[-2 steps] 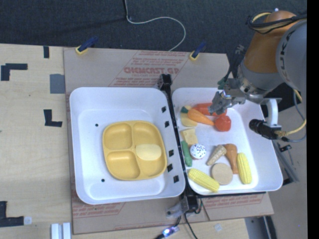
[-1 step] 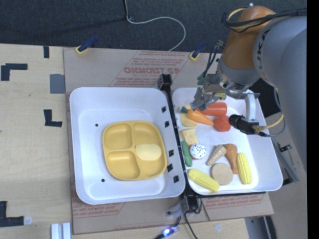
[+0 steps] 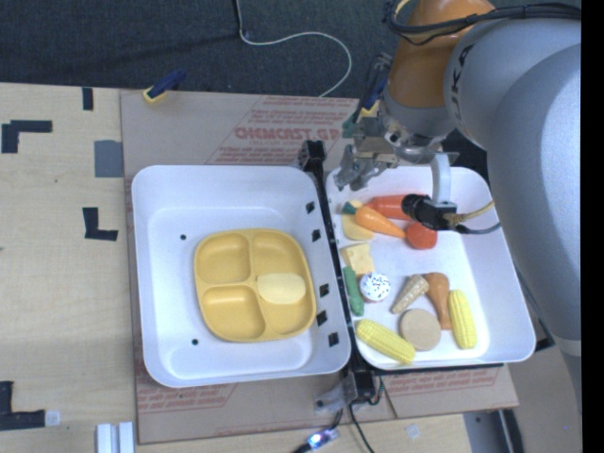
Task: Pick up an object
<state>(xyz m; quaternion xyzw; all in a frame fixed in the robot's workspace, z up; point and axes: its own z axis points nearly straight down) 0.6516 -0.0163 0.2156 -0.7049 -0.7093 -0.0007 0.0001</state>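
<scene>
My gripper (image 3: 361, 173) hangs over the far left corner of the right bin (image 3: 500, 281), just above the toy food. Right below it lie an orange carrot (image 3: 378, 222), a red oblong piece (image 3: 387, 204) and a red tomato (image 3: 421, 238). Further toward the front are a yellow cheese wedge (image 3: 358, 258), a green cucumber (image 3: 353, 292), a white dotted ball (image 3: 375, 287), a drumstick (image 3: 438, 293), a round tan piece (image 3: 419, 328) and two corn cobs (image 3: 385, 341) (image 3: 462, 317). Nothing visibly hangs from the gripper.
The left bin (image 3: 160, 253) holds a yellow divided plate (image 3: 241, 281) with a pale yellow piece (image 3: 282, 288) in one compartment. A black-clipped wall (image 3: 325, 253) separates the bins. The large grey arm (image 3: 528, 111) covers the right bin's far right side. A white cable (image 3: 283, 36) lies behind.
</scene>
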